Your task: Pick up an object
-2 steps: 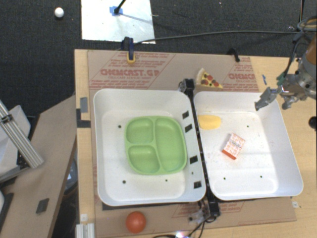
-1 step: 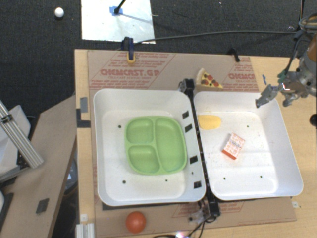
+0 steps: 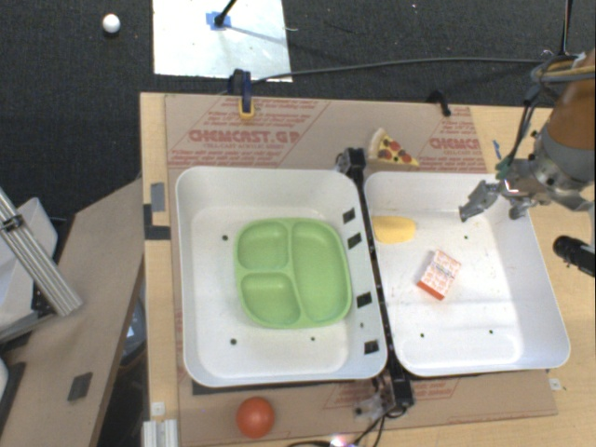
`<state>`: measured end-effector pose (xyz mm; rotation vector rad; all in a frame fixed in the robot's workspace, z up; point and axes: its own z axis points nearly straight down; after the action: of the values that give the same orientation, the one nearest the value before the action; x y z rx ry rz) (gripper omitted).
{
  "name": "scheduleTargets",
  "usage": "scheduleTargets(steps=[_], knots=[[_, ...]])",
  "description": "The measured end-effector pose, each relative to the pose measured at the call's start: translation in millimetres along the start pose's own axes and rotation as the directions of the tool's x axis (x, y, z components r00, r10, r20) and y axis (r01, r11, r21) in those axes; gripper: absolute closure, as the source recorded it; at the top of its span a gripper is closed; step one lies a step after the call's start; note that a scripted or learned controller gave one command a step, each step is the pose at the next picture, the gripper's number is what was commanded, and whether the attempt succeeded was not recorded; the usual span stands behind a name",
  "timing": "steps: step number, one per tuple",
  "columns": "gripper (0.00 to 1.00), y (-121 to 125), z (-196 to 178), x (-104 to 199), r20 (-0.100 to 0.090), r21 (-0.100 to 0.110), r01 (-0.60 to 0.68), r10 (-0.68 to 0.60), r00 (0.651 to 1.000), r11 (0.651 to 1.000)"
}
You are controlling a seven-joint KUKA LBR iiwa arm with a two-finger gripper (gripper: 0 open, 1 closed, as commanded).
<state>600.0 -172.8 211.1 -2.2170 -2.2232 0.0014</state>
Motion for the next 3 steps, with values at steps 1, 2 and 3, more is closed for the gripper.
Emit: scheduleTargets(steps=[1, 2, 3], knots=[[0.0, -6.9, 45.5, -3.5, 0.001, 0.0, -0.001, 0.001, 1.0, 1.0], [0.0, -13.1, 96.3, 4.9, 0.0, -0.002, -0.001, 0.001, 1.0, 1.0], [1.0, -12.1, 83.4, 4.3, 0.002, -0.005, -0.001, 0.001, 1.0, 1.0]])
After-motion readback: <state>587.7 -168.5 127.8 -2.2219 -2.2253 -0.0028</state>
